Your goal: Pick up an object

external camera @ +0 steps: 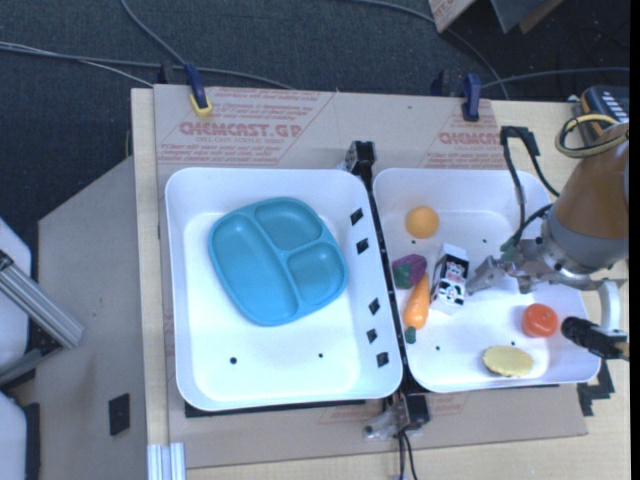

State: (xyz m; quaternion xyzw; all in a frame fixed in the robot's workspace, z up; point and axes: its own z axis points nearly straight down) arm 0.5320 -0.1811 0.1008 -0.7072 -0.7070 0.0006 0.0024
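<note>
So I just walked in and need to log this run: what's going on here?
The grey arm with an orange band reaches into the right-hand shallow white bin, its end effector low beside a small black-and-white block. Nothing is visibly held yet. Around it lie an orange ball, an orange toy carrot, a purple and green piece, a red-orange round toy and a pale yellow oval piece. The left white bin holds a blue divided plastic plate.
</note>
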